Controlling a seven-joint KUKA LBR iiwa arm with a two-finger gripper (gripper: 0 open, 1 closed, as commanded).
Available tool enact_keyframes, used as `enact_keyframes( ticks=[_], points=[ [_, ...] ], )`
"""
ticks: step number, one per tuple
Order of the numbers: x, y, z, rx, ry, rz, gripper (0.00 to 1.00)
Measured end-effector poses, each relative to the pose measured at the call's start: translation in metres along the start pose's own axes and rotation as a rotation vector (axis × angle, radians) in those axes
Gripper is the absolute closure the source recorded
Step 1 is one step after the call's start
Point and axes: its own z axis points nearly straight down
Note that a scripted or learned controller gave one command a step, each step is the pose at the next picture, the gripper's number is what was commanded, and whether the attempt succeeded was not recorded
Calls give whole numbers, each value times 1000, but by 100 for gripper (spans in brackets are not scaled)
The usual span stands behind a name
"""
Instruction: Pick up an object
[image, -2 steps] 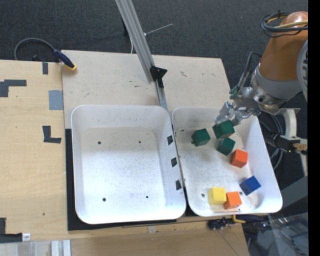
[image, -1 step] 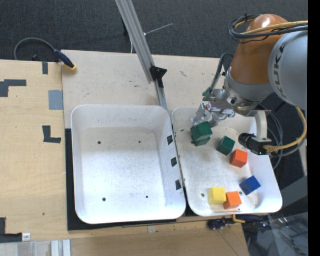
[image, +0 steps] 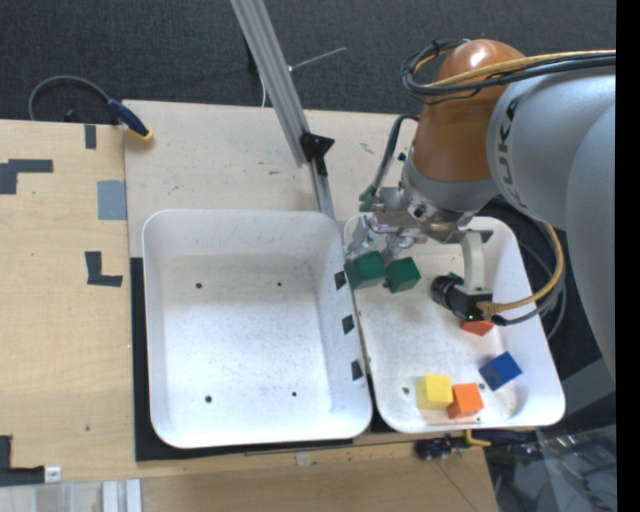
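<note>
**Gripper low over two green blocks in the right bin**

The gripper (image: 385, 240) is seen at the far left corner of the right bin (image: 530, 300), just above two green blocks. One green block (image: 366, 268) lies close to the wall between the bins; the second green block (image: 403, 275) is just beside it, perhaps touching. How far the claw is opened cannot be told, because the wrist hides it, and nothing is clearly held.

Near the front rim, a yellow cube (image: 435, 390) and an orange cube (image: 466, 399) are placed touching, with a blue cube (image: 500, 369) near them.

The green blocks are judged light, stiff and smooth-sided. A hold on two opposite flat faces is advised. The closeness of the neighbour and of the wall may hinder one finger.
</note>
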Motion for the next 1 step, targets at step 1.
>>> enact_keyframes(
  ticks=[1],
  points=[
    [62, 4, 1, -2, 0, -1, 100]
  ],
)
